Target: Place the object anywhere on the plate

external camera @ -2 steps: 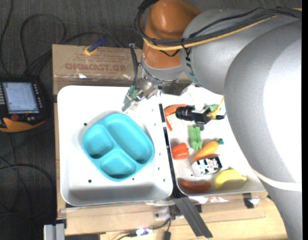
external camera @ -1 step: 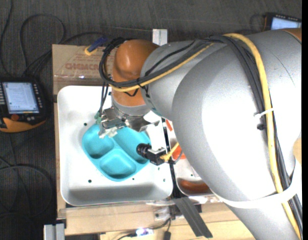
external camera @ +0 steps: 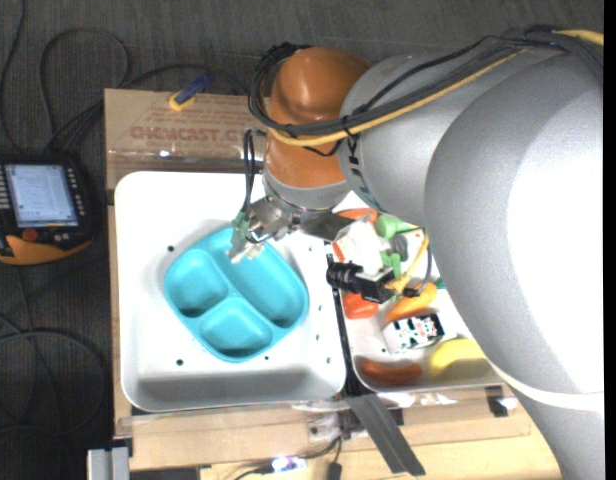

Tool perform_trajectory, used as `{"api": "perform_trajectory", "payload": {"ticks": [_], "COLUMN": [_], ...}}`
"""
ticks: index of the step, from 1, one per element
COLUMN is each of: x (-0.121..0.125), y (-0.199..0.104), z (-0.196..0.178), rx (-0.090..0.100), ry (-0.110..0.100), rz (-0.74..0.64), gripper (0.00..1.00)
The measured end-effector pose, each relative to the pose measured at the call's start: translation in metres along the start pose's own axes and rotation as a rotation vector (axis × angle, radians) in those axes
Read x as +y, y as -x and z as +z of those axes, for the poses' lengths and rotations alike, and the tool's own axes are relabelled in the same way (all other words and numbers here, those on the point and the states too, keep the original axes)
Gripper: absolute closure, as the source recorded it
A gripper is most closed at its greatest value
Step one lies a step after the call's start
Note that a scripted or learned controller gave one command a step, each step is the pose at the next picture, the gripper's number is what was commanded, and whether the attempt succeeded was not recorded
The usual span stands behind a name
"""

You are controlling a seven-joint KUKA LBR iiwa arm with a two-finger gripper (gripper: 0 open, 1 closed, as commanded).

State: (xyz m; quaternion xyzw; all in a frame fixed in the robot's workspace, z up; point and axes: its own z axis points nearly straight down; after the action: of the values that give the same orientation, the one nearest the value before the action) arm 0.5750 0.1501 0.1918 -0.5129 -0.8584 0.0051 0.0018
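jaws [external camera: 247, 240] sit right over the blue plate's [external camera: 235, 298] upper rim; can't tell if they're gripping anything; plate spreads down-left from them

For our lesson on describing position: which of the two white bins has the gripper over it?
The left bin, the one holding the blue plate. The gripper hangs over that plate's top edge; the right bin holds toys.
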Motion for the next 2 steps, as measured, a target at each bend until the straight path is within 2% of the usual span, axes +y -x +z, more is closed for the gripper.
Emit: {"api": "perform_trajectory", "payload": {"ticks": [1, 2], "x": [-0.0387, -0.0387], "y": [-0.0498, -0.0494], "z": [0.0458, 0.0456], "rx": [0.004, 0.004], "ry": [-0.004, -0.004], "rz": [0.206, 0.206], "gripper": [1.00, 0.00]}}
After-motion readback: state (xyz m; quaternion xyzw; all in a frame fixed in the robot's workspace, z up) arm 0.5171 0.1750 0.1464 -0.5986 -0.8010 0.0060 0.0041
